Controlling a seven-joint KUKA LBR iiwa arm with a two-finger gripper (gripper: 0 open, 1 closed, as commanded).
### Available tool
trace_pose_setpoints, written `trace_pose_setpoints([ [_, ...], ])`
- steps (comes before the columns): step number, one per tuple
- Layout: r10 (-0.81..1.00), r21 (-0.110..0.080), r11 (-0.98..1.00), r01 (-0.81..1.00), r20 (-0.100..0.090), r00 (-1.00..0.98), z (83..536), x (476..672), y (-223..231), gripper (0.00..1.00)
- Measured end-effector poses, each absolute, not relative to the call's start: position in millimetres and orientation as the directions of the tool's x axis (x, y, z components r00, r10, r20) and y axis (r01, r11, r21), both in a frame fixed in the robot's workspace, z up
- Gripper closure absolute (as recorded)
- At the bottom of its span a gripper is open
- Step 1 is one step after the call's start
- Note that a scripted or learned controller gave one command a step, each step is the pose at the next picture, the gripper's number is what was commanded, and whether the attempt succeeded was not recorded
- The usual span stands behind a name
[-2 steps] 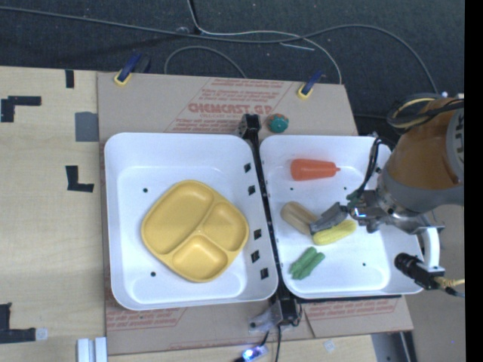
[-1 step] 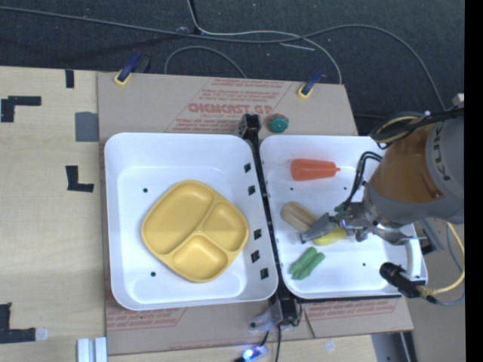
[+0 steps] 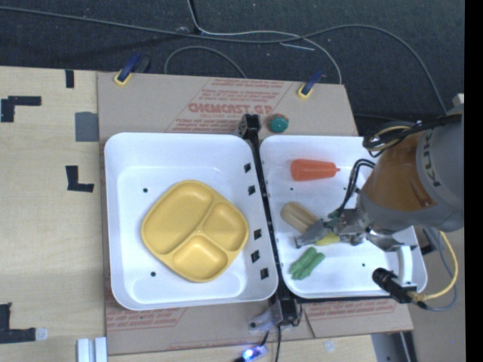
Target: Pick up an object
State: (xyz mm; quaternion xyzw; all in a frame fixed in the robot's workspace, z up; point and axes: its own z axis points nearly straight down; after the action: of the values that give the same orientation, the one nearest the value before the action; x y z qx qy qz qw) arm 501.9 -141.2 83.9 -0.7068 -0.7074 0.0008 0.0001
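Note:
In the right bin (image 3: pixel 392 151) lie an orange carrot (image 3: pixel 313 170) near the back, a tan bread-like piece (image 3: pixel 297 216) at the left middle, and a green pea pod (image 3: pixel 306 263) near the front. A small yellow object (image 3: pixel 330 239) peeks out under the gripper. My gripper (image 3: pixel 313 237) is low in the right bin, its grey fingers pointing left between the tan piece and the green pod. Nothing shows clearly held between them.
The left bin (image 3: pixel 121 202) holds a yellow divided plate (image 3: pixel 195 230). A teal ball (image 3: pixel 279 123) rests on the cardboard behind the bins. The arm's bulky grey and orange body (image 3: pixel 411 179) covers the right bin's right side. Cables run across the dark floor behind.

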Motion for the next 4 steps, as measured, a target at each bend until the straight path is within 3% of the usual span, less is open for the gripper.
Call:
trace_pose_setpoints([
  [1,1.0,0.002,0.0,1.0,-0.004,0.0,95.6,502.7,-142.3,1.0],
  [4,1.0,0.005,0.002,1.0,-0.002,-0.002,261.9,502.1,-147.4,1.0],
])
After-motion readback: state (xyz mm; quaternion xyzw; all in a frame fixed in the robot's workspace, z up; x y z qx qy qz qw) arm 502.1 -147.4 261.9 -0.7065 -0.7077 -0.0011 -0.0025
